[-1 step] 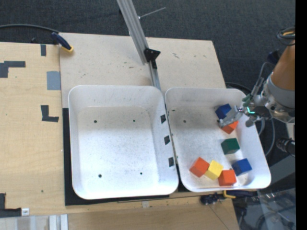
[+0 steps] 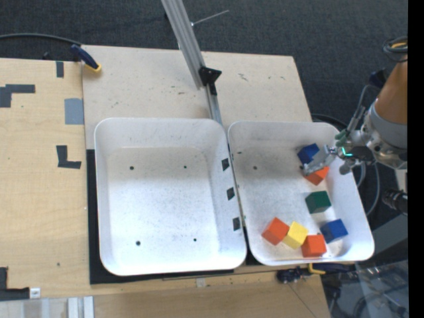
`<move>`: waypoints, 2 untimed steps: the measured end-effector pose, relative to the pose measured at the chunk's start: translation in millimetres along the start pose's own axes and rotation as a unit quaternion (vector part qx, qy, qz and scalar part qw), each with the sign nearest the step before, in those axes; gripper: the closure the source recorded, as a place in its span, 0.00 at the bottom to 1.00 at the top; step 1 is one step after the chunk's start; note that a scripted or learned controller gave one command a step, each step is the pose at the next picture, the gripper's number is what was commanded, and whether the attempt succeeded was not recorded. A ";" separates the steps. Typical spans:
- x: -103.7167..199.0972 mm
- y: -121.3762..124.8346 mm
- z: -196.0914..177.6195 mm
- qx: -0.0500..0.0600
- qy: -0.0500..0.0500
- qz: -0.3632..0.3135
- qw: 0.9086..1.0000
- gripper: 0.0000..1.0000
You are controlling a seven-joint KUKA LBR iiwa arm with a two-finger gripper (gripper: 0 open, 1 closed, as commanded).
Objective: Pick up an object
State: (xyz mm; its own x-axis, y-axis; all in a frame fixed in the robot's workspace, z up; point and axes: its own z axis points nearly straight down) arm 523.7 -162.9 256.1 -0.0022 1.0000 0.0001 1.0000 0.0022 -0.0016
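Looking down on 2 shallow white bins side by side on a pale board. Seeing just speckles and a few dark dots on the floor of the left bin (image 2: 106, 177). Counting 7 little blocks in the right bin (image 2: 268, 177), all on its right and near side. Spotting the arm coming in from the right, with the gripper (image 2: 322, 162) down at the far right corner of that bin. Finding its tip right between the upper blue block (image 2: 307, 154) and the upper orange block (image 2: 317, 175), tight against both or nearly so. Honestly can't tell whether the claw is clenched or released, too small and cluttered there, and can't say it has hold of either block. Moving toward the near edge: a green block (image 2: 318, 200) below that orange one, then a lower blue block (image 2: 334, 229) close to the right wall. Also got a row along the near wall, an orange cube (image 2: 275, 231), a yellow block (image 2: 296, 234) touching it, and 1 more orange block (image 2: 314, 245) beside the yellow. Noticing a grey metal rail (image 2: 184, 32) slanting down from the top to the gap between the bins, plus a yellow-and-blue clamp (image 2: 87, 58) at the board's far left corner.
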 end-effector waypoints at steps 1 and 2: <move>-2.5 -7.1 61.8 0.003 0.000 0.001 1.000 0.00; 2.5 -13.8 119.1 0.000 0.000 0.001 1.000 0.00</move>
State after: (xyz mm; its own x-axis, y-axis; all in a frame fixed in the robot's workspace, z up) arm 509.7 -160.3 137.0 -0.0011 1.0000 0.0007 1.0000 0.0011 -0.0022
